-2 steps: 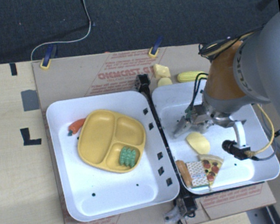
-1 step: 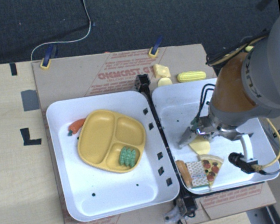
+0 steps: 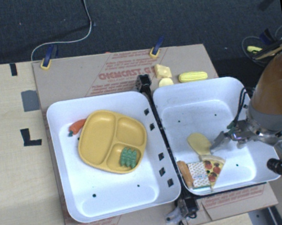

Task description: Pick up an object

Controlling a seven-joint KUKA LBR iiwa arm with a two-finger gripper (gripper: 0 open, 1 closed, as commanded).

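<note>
Left bin (image 3: 64,148): a yellow divided plate (image 3: 112,140) is seen, tilted, with a green ridged piece (image 3: 129,158) in its lower compartment. An orange carrot-like piece (image 3: 77,126) lies just beside the plate's upper left edge. On the counter (image 3: 10,156), above the seam between the bins, a yellowish block (image 3: 162,71), a pale lump (image 3: 165,81) and a corn cob (image 3: 192,77) are seen.

Right bin (image 3: 217,89): the likely target is a pale yellow spoon-shaped piece (image 3: 199,143), matte, flat, with a rounded wide end up-left and a narrower end down-right, so the long axis runs diagonally. It lies near bin centre, touching or overlapping the pizza slice (image 3: 214,168) below it. A bread-like stick (image 3: 185,175) and a patterned card (image 3: 198,174) sit at the bottom edge.

The claw (image 3: 224,137) is seen just right of the spoon-shaped piece, pointing left at it. Nothing is seen between the fingers; whether they are spread or closed can't be told. Judged: a short leftward and downward move is needed, jaws set across the piece's short axis.
</note>
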